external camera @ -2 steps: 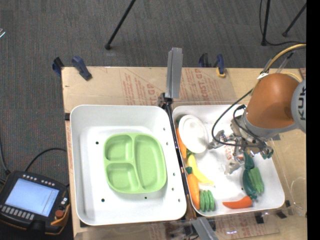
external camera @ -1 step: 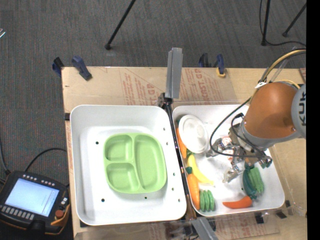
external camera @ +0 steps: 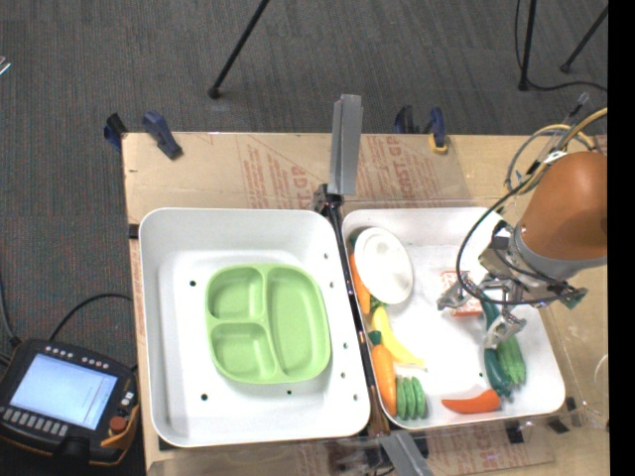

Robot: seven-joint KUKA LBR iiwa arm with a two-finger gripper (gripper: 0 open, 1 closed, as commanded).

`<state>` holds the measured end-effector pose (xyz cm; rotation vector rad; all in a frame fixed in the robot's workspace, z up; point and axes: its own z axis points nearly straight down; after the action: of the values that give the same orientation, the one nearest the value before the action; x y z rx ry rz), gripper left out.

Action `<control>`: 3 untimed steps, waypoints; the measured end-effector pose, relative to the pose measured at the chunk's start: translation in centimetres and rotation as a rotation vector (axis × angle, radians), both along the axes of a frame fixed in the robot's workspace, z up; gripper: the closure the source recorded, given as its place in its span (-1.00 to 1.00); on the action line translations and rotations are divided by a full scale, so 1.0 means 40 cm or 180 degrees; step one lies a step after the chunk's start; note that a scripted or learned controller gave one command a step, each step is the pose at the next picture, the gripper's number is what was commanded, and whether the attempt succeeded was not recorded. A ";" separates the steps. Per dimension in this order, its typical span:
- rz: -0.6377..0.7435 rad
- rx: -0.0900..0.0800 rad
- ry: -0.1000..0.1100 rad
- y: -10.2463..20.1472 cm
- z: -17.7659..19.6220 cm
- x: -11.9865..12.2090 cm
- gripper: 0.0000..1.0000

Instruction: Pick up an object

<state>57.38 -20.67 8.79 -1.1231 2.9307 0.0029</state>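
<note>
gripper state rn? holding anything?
End effector: cannot be told; it hangs over the right bin beside the green vegetables, nothing visibly in its grasp.

Bins (external camera: pixel 164 266): smooth white plastic, slight sheen. Divided tray (external camera: pixel 268 323): matt green plastic. Toy vegetables (external camera: pixel 385 370): glossy plastic. Tabletop (external camera: pixel 248 172): brown printed cardboard, matt. Floor (external camera: pixel 119 48): grey ribbed carpet. Hand (external camera: pixel 484 310): bare metal.

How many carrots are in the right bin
2. One carrot lies near the right bin's left wall toward the front, beside a banana. The other carrot lies further back along that wall, partly under the white plate. More may be hidden.
</note>
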 end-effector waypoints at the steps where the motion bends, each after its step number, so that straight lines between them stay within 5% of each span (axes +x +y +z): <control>1: -0.0136 0.0007 0.0008 0.122 -0.002 0.023 -1.00; 2: -0.0148 0.0003 0.0002 0.208 0.001 -0.034 -1.00; 3: 0.0200 0.0001 0.0003 0.189 -0.001 -0.015 -1.00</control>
<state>56.79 -13.12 8.75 -1.2147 2.8948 0.0038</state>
